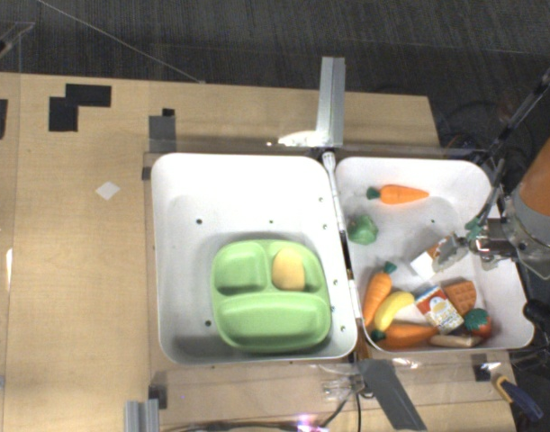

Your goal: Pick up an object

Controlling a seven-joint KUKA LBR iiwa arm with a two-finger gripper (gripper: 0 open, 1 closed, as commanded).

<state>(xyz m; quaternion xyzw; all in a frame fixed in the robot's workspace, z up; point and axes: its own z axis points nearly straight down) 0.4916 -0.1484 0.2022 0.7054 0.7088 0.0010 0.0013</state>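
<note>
Toy carrots (397, 193), banana (392, 309), green vegetable (362, 230) and small box (442, 308) loose in right bin (455, 174).

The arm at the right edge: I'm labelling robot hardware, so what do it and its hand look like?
The arm is a bulky grey body with an orange band across it near the frame's edge. From it a narrower dark section runs left to the hand, a small metallic, silvery-grey piece with a teal-green spot beside it. Thin dark cables or rods slant up past the arm toward the top right.

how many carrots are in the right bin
3. One carrot lies alone near the far wall; a second leans by the banana; a third lies along the near wall. The pile may hide more.
</note>
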